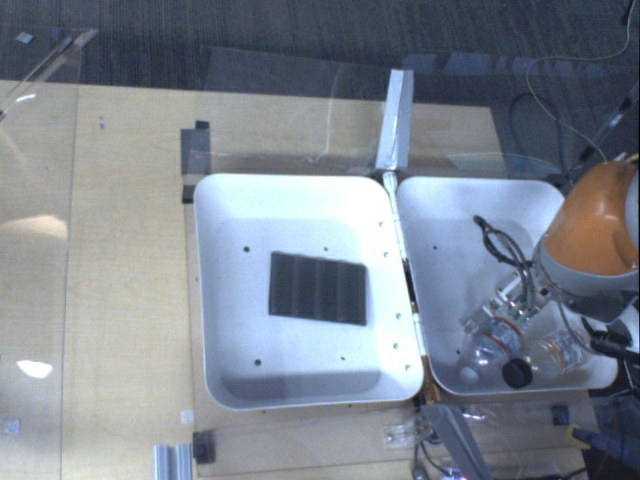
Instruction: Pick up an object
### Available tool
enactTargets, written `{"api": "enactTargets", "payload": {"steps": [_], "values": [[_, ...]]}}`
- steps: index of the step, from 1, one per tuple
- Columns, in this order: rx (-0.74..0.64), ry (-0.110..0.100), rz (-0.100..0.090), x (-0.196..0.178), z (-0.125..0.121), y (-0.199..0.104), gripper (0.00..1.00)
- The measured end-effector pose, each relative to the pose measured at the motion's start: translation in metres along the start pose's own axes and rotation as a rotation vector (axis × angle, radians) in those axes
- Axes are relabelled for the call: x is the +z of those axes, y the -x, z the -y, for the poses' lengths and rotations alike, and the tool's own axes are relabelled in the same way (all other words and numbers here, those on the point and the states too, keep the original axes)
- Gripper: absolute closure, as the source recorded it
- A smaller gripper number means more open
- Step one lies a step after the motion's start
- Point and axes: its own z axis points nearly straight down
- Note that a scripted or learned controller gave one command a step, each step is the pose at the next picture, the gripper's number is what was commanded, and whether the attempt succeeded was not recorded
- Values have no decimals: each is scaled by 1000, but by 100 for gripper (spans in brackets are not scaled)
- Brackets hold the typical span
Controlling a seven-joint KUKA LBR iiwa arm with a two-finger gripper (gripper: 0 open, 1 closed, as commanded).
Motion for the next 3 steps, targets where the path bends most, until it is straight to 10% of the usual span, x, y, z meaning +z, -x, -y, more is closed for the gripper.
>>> {"api": "enactTargets", "payload": {"steps": [1,2,3], "values": [[-2,9,8,-13,-4,2,100],[-2,9,9,-13,-5,2,0],[-8,-1,1,0,-47,-13,0]]}}
